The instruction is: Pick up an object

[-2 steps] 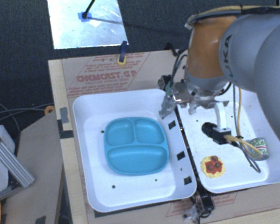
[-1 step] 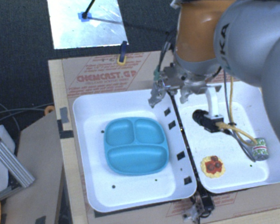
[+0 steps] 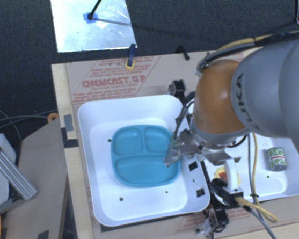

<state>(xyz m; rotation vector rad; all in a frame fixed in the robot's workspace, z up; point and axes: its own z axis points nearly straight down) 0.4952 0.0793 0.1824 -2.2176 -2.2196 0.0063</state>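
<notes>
A light blue divided plate lies flat in the left white bin, a little right of its middle. My gripper hangs low over the plate's right rim, close to the wall between the two bins. The grey arm with its orange band reaches in from the right and covers much of the right bin. A small round object with a green patterned label lies in the right bin near its right side.
A yellow and white object and cables sit just below the wrist at the front of the right bin. A cardboard sheet lies under the bins, and a shiny metal plate lies behind it.
</notes>
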